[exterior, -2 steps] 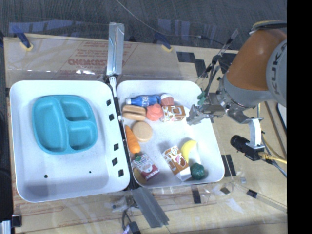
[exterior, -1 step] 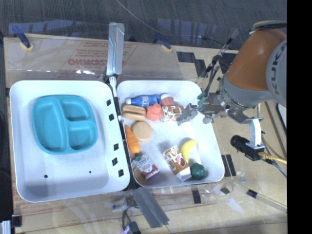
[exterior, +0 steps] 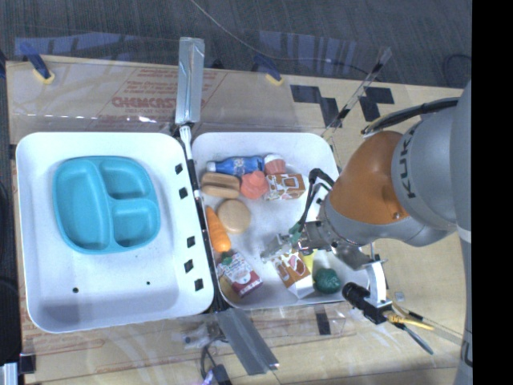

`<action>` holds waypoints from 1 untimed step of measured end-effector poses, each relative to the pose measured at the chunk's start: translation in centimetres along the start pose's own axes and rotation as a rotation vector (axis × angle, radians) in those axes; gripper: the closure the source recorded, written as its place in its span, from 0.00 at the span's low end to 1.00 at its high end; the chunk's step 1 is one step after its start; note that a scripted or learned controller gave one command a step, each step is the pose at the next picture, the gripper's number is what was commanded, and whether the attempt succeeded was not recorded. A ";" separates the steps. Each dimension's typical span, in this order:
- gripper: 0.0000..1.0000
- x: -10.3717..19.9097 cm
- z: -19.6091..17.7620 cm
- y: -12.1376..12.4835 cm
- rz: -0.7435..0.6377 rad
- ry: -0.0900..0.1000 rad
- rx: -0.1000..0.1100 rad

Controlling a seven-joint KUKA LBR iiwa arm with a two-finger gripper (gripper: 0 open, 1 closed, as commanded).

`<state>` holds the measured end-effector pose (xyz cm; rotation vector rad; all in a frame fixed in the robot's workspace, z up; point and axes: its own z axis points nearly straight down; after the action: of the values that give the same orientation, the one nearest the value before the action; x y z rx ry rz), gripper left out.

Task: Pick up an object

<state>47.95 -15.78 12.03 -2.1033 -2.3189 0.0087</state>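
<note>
Gripper [exterior: 292, 243] of dark metal, at the end of the grey arm [exterior: 425, 175] with its orange band [exterior: 365, 187], reaches into the right white bin [exterior: 309, 144] from the right and sits low over that bin's near right part; whether its fingers are spread or pressed together cannot be told, since they are small and blurred against the clutter. Just beside the fingers, toward the near edge, lies a small yellow and red carton [exterior: 293, 269], so close that touching cannot be judged. Just right of that carton sits a dark green rounded toy [exterior: 326, 280]. Left of the fingers, near the bin's near left corner, lies a red and white snack packet [exterior: 240, 274]. Farther left and up, an orange carrot-shaped toy [exterior: 217, 229] rests along the dividing wall, with a round tan bun [exterior: 234, 214] beside it. Beyond the fingers, toward the far wall, are a toy hot dog in a bun [exterior: 220, 185], a blue and white bottle lying on its side [exterior: 236, 166], a pink-red round toy [exterior: 254, 184] and a small red and white box [exterior: 284, 185]. Well apart to the left, the other white bin [exterior: 32, 239] holds a turquoise plastic divided tray [exterior: 106, 203].
</note>
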 end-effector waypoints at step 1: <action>1.00 -0.1 -1.3 0.3 -0.007 -0.003 -0.007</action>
<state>48.25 -15.85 13.31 -2.1002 -2.3310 0.0041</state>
